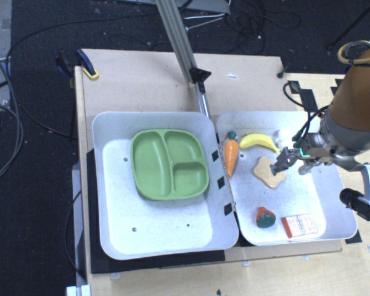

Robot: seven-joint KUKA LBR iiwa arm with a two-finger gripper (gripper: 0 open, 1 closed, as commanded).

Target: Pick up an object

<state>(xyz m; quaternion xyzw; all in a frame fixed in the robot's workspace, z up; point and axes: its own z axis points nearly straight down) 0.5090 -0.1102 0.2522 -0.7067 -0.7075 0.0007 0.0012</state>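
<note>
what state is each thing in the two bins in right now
green tray: flat, left bin
carrot: lying, right bin's left edge
banana: lying
bread slice: flat, beside the gripper
strawberry: lying
red box: flat

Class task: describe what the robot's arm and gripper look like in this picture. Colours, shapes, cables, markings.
The arm is a thick rounded grey body with a broad orange band above the wrist. Black cables loop beside it. The gripper is small, dark and two-fingered, with a small teal light behind it. No lettering is legible.
</note>
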